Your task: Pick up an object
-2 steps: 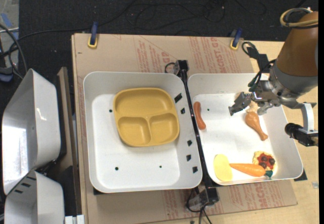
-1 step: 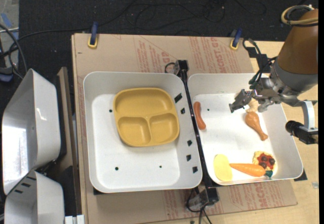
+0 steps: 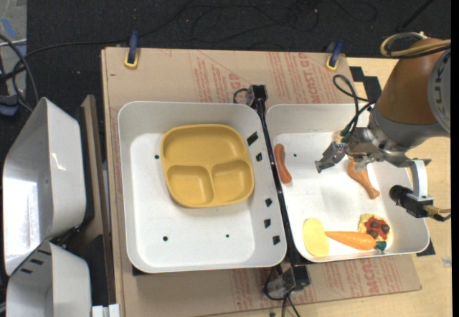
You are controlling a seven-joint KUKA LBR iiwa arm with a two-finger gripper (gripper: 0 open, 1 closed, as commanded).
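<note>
A: Cardboard (image 3: 215, 64) covers the worktop under both bins; red print runs across it, upside down from the camera, and the one fragment I can half make out near the top right looks like "NOT"; the rest is too small or too slanted to read.

B: And the bins themselves?

A: The left bin (image 3: 143, 237) carries a yellow divided tray (image 3: 207, 165), three compartments, lying flat toward its upper middle; no writing on it that I can see. The right bin (image 3: 301, 118) carries the small things: an orange sausage (image 3: 284, 163) lying lengthwise just beside the left wall; a tan drumstick-like piece (image 3: 364, 179) toward the right; a pale yellow round piece (image 3: 314, 236) near the front edge, with an orange carrot (image 3: 351, 239) touching its right side; a small red-and-dark item (image 3: 376, 226) in the front right corner, just above the carrot's thick end.

B: Where is the hand?

A: The hand (image 3: 331, 159) sits low over the middle of the right bin, between the sausage and the tan piece, with the tan piece close on its right; the grey arm (image 3: 409, 93) with its orange band comes in from the right. The fingers point leftward with nothing visible between them; wide or narrow, I cannot tell from this angle.
</note>
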